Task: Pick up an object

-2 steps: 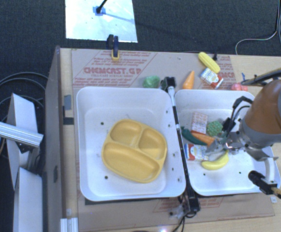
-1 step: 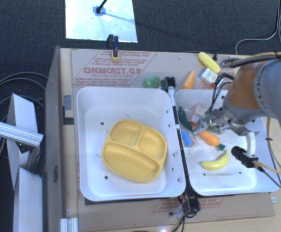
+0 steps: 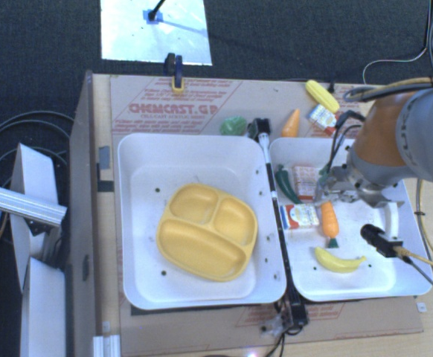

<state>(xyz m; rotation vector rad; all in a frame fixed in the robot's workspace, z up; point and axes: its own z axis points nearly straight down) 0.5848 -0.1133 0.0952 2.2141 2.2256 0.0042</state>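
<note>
I have the arm (image 3: 399, 136) reaching over the right bin (image 3: 384, 285), with the claw (image 3: 328, 192) low above the carrot (image 3: 328, 219). From this slant the wrist covers the tips, so I cannot tell whether the claw is spread or pressed together, and nothing shows as pinched in it.

The carrot is my target, I judge. It lies near the middle of the right bin, lengthwise toward the desk's near edge, green end nearest that edge. A small packet (image 3: 300, 216) sits just beside it on the side toward the divider, a banana (image 3: 338, 259) lies near the bin's near edge, and a green pepper (image 3: 286, 184) lies along the divider wall.

To do this well, I would centre the claw over the carrot's thick orange middle, not its tapered end, and turn it so it closes across the width. I want the packet kept out of the closing path, so I would bias slightly away from the divider. Descend straight, close firmly, then lift slowly; the rounded skin looks likely to slip.

The left bin (image 3: 138, 274) holds a yellow tray (image 3: 206, 231), well apart from this work.
</note>
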